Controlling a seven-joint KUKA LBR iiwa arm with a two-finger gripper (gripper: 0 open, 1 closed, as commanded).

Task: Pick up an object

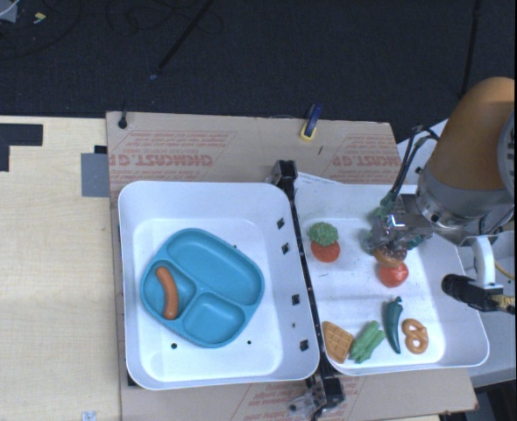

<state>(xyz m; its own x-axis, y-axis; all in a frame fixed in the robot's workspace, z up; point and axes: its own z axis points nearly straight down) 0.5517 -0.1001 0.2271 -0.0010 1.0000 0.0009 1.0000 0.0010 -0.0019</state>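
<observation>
Red tomato (pixel 393 274) sits on the floor of the right bin (pixel 469 345), just under the gripper (pixel 390 246), which hovers over or touches a small brownish piece (pixel 387 255) at the tomato's upper edge; I cannot tell how the gripper is set, so I count nothing as picked. Other candidates lie untouched: strawberry (pixel 325 242) to the left, pretzel (pixel 414 335), dark green pepper (pixel 393 323), waffle (pixel 336 339) near the front, and a sausage (pixel 166 291) on the blue tray (pixel 232 279) in the left bin (pixel 145 358).
</observation>
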